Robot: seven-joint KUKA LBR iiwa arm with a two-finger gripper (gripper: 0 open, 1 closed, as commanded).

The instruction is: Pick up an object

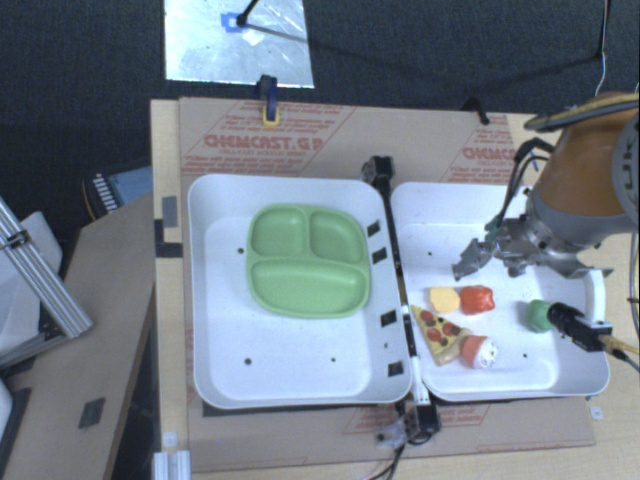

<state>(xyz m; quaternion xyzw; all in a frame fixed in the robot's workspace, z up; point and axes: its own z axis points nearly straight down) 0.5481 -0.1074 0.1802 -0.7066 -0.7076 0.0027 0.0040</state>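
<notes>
The right bin (pixel 500 298) holds all the small things the arm could pick, gathered toward its near side: a yellow piece (pixel 444 299) touching a red piece (pixel 477 299), a toy pizza slice (pixel 440 331) just nearer the camera than these, a small red-and-white toy (pixel 478 351) beside the slice, and a green object (pixel 539 314) further right within the same bin. The tool (pixel 472 260) hangs low over this bin, just behind the yellow and red pair, probably lined up to come down on one of them. Nothing is visibly between its fingers, but the slanted view is too coarse to tell whether they are spread or closed. The left bin (pixel 215 298) carries a green divided plate (pixel 307 260), well clear of the arm's reach path from the right bin's far side.
</notes>
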